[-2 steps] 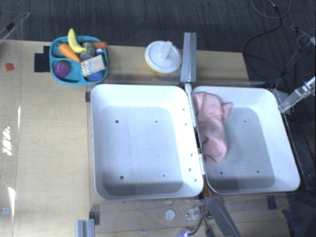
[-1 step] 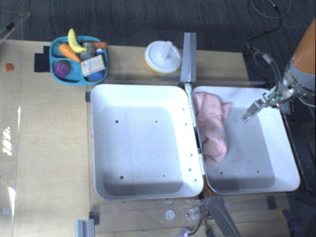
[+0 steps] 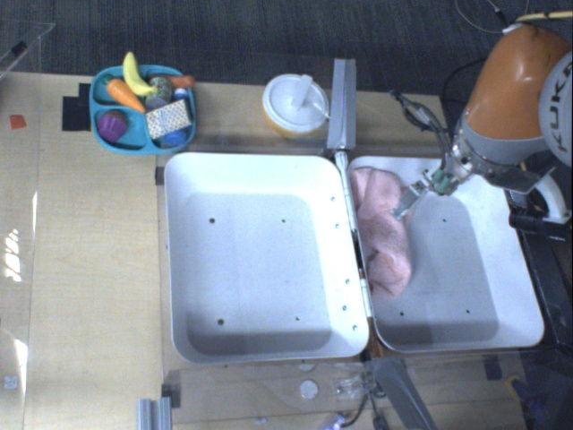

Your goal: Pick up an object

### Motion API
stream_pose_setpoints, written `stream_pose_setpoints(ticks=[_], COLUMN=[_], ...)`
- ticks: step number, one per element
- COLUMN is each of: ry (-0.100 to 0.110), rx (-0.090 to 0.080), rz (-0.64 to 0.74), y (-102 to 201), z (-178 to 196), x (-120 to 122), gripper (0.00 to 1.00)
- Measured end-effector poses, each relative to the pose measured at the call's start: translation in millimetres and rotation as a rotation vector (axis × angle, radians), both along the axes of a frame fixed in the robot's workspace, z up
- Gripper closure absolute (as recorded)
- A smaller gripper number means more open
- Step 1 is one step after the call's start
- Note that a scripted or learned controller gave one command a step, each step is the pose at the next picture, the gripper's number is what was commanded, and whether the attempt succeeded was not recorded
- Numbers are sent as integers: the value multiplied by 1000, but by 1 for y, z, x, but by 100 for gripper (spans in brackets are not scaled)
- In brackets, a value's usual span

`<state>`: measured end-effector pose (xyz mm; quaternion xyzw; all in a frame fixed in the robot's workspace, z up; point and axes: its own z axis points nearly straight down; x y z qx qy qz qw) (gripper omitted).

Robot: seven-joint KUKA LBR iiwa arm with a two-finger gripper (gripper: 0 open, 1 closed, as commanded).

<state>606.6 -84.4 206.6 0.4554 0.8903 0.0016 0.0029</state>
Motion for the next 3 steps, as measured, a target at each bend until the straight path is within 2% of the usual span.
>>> stream_pose_setpoints(ticks=[1, 2, 3], ry=[-4, -13, -4], rx=[0, 1, 0], rz=[10, 12, 75], y=[-9, -8, 46], z=[-111, -98, -18], x=[2, 5, 62], gripper=[0, 100, 100])
